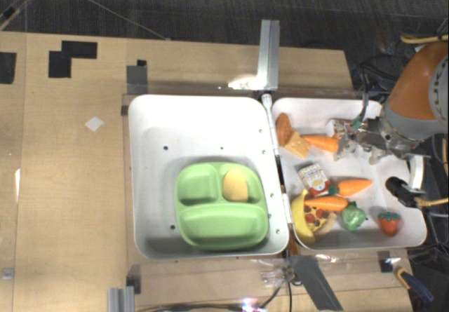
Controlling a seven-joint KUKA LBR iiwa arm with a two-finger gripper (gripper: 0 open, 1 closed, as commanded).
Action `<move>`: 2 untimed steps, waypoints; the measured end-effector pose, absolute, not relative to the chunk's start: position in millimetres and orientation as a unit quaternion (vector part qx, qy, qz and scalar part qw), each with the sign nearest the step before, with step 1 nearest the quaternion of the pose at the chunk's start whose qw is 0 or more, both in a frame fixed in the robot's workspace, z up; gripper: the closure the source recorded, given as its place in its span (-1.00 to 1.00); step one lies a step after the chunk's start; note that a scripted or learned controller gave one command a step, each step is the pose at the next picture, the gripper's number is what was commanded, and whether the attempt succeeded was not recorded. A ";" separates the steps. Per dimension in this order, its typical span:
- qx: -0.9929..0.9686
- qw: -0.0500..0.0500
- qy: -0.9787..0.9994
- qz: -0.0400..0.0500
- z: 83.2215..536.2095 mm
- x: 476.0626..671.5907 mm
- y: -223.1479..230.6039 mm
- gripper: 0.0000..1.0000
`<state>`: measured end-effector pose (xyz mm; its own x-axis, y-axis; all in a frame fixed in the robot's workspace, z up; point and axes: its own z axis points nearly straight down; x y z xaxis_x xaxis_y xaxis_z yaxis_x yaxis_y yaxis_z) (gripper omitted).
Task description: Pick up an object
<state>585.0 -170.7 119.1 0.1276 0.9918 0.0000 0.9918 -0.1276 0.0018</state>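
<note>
The right bin [414, 237] holds several toy foods. Near its back lie a brown bread piece [283, 128], a cheese wedge [297, 144] and an orange carrot [320, 142]. My gripper [345, 139] hangs low over the back of this bin, right at the carrot's right end. Whether it touches the carrot is unclear. Further forward are a small printed packet [313, 177], a second carrot [355, 186], a red-orange pepper [325, 202], a banana [299, 214], a pizza slice [320, 221], a green broccoli [353, 217] and a red strawberry [389, 222].
The left bin [151, 163] bears a green divided plate [210, 223] with a yellow lemon-like fruit [236, 185] in its upper right compartment. A metal post [269, 55] stands behind the wall between the bins. The arm [421, 93] comes in from the right.
</note>
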 end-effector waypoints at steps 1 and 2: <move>0.688 0.003 0.726 0.001 150.6 614.9 -177.6 -1.00; 0.805 0.002 0.593 0.002 94.6 620.3 -129.5 -1.00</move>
<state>620.3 -129.5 94.6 0.2975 0.9547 0.0011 0.9547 -0.2975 0.0054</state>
